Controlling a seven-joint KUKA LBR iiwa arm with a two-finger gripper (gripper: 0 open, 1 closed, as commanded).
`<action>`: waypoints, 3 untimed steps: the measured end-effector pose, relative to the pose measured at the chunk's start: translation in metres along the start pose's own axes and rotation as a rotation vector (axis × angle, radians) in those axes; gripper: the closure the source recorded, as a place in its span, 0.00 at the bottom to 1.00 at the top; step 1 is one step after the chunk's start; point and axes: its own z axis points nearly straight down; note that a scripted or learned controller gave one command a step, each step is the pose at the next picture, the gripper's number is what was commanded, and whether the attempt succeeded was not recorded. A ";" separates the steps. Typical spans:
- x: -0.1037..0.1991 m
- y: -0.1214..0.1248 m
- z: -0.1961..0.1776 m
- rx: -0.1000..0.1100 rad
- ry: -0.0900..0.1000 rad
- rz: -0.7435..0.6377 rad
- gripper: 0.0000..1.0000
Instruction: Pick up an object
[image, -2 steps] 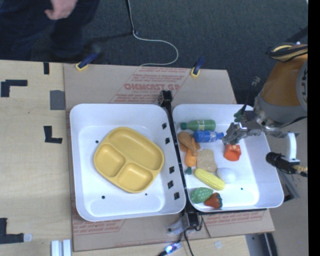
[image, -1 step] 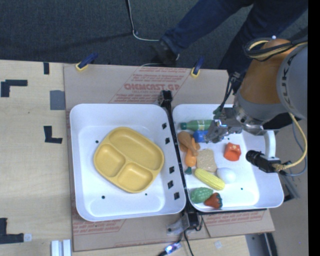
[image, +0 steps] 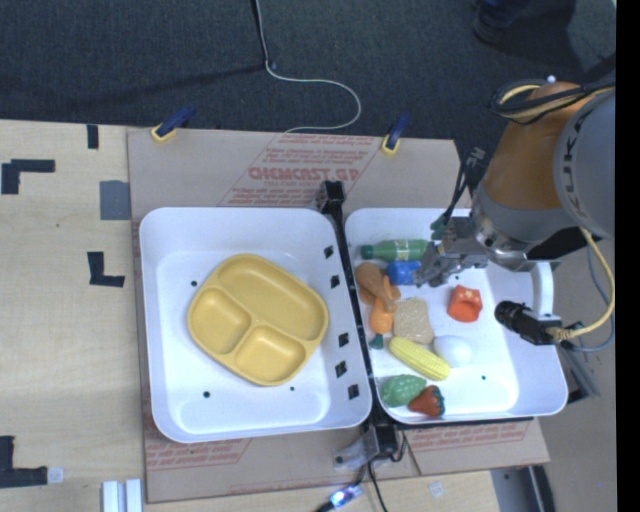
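Nine or so toy foods (image: 411, 330) crowd the right white bin's (image: 520, 395) left edge; one yellow sectioned plate (image: 258, 318) sits in the left bin (image: 170, 400); gripper (image: 436, 268) fingers' state unclear.

Yellow divided tray (image: 258, 318) in left bin (image: 160, 240)

The arm (image: 545, 150) is reaching in from the right side of the camera view, its broad orange band sitting at the upper right and its grey housing curving past the frame's edge. Below the band, the grey wrist is angling down and to the left. The gripper (image: 432, 272) is pointing down and leftward at the end of the wrist, a dark and metallic cluster whose tip is too blurred to make out in detail. Yellow and black cables are looping along the arm's right side, and a black cylindrical fitting is projecting beneath the wrist.
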 end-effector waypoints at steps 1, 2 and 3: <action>0.009 -0.003 -0.018 -0.003 0.002 -0.002 1.00; 0.001 0.000 0.000 0.000 0.000 0.000 1.00; 0.000 -0.002 0.000 -0.001 0.000 0.000 1.00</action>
